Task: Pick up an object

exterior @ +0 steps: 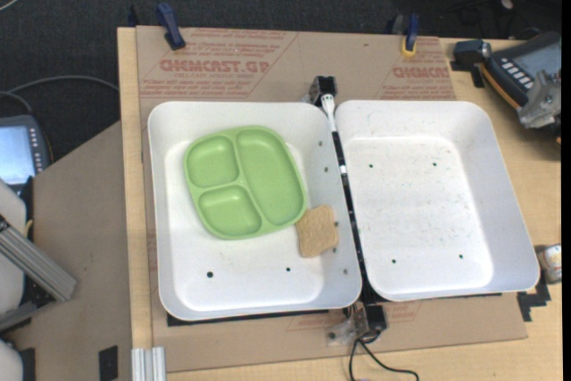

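A light green divided plate [244,183] with three compartments lies flat in the left white bin [178,281], towards its upper middle. A small tan square piece [317,231], like a sponge or a slice of toast, rests on the bin floor. It touches the plate's lower right rim and sits close to the bin's right wall.
The right white bin [500,192] sits beside the left one, its floor speckled with small dark marks. Both bins rest on a brown cardboard sheet [223,58] held by blue clamps [169,24]. A black and orange handheld device [513,76] lies at the bench's far right.
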Tool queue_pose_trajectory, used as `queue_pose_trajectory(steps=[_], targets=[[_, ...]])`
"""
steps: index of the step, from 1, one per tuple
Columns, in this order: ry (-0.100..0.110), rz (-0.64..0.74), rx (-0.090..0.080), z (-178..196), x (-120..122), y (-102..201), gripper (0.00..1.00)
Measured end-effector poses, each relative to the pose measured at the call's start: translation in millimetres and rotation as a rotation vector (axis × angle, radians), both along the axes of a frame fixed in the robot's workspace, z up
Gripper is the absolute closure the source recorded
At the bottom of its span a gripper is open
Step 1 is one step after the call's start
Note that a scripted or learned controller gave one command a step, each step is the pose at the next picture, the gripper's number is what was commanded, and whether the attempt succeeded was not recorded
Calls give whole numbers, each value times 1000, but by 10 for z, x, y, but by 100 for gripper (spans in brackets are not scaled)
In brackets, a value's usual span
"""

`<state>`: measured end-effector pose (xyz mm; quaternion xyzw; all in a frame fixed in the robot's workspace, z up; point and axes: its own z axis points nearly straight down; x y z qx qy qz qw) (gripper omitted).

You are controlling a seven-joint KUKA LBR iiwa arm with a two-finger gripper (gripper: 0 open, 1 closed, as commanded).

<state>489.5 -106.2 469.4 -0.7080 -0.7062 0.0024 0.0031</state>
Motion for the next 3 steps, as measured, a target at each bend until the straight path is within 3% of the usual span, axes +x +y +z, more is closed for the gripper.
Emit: queue_pose_trajectory(steps=[1,2,3], targets=[[2,15,2,-624,-113,1118,100],[-2,7,0,-832,-104,1445,100],[-14,11,2,-387,-101,2080,100]])
